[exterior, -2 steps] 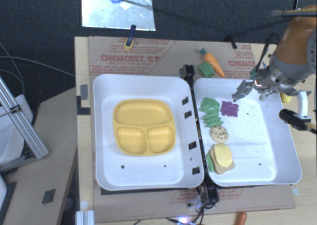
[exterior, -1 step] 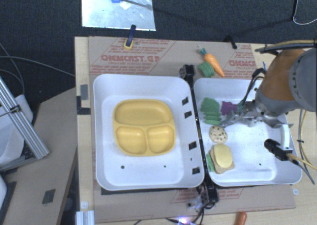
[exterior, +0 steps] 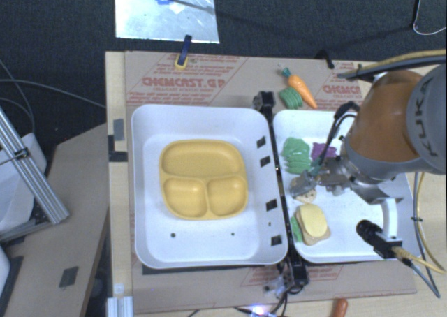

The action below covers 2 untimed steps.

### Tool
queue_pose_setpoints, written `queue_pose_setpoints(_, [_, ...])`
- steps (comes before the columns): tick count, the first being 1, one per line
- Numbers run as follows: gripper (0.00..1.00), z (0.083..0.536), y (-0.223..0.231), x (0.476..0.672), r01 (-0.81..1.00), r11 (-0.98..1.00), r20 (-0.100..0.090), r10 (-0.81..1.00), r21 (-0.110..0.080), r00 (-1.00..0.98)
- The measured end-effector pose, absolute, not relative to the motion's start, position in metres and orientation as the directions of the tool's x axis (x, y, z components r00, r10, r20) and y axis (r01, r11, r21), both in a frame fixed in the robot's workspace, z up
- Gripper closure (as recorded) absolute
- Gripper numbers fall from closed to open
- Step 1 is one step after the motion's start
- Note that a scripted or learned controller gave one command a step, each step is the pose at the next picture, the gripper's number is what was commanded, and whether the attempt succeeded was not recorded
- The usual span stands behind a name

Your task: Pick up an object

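Observation:
In the right bin [exterior: 307, 121] lie a green leafy toy [exterior: 295, 153], a purple toy [exterior: 323, 150] partly behind the arm, and a toy sandwich [exterior: 312, 223] with a yellow top. My gripper [exterior: 305, 185] is low in this bin, just below the green toy and above the sandwich. Its metal tips point left toward the bin's left wall. The grey and orange arm [exterior: 387, 127] covers the bin's right part.
The left bin [exterior: 150, 239] holds a yellow three-compartment tray [exterior: 204, 177]. A toy carrot [exterior: 301, 86] and a green piece [exterior: 290, 98] lie on the cardboard behind the right bin. A black divider with clips [exterior: 274, 169] runs between the bins.

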<state>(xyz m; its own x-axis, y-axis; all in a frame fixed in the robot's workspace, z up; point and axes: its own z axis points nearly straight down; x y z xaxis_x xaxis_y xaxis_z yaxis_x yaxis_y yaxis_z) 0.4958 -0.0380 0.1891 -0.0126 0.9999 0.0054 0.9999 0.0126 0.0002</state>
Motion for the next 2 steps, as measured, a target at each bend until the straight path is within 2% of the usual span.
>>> queue_pose_setpoints(1, [0.00,0.2151,0.0118,0.4869,1.000,0.010,0.002,1.000,0.003,-0.010])
queue_pose_setpoints(2, [1.00,0.2246,0.0090,0.4884,1.000,0.006,0.001,1.000,0.005,-0.006])
